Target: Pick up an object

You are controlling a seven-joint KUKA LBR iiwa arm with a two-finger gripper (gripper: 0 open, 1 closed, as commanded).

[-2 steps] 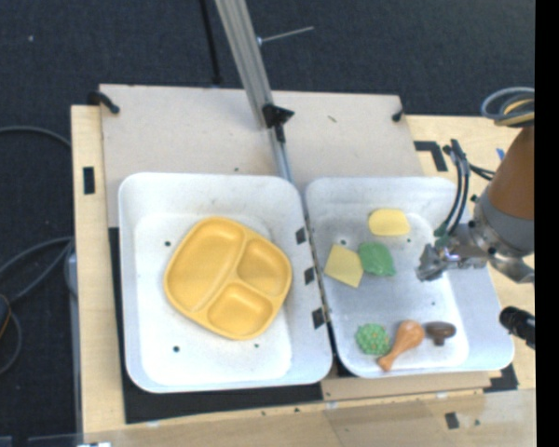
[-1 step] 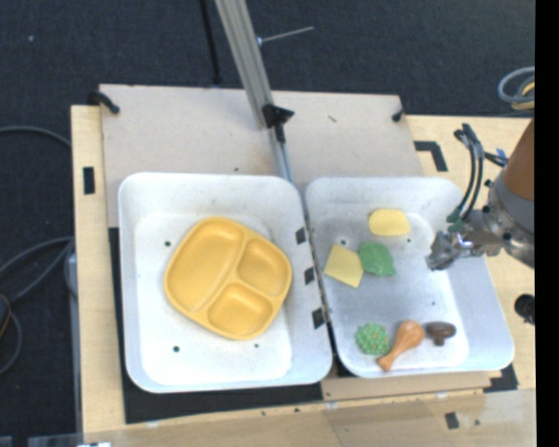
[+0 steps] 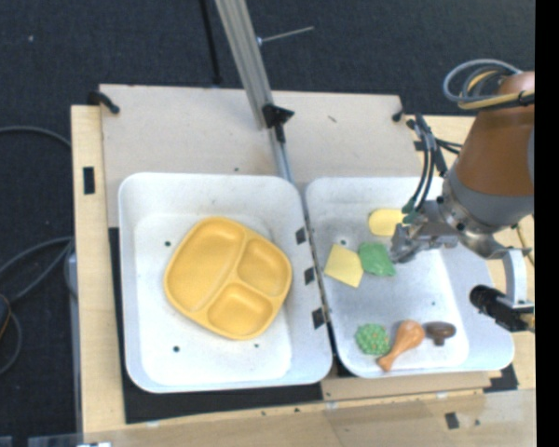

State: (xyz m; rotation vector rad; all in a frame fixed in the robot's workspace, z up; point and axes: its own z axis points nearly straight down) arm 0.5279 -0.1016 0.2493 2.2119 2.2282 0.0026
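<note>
A: Right, gripper [image 3: 402,247] posn?
B: Low in rt bin [image 3: 475,343], tips just beside green piece [image 3: 377,259]. Can't tell how far open or if it has hold of anything, too dark.
A: Other items?
B: Yellow wedge [image 3: 344,266] touching green piece's left. Yellow lump [image 3: 385,221] behind. Broccoli [image 3: 373,338], drumstick [image 3: 401,343], mushroom [image 3: 439,331] near front rim. Yellow tray [image 3: 227,277] in left bin [image 3: 149,343].
</note>
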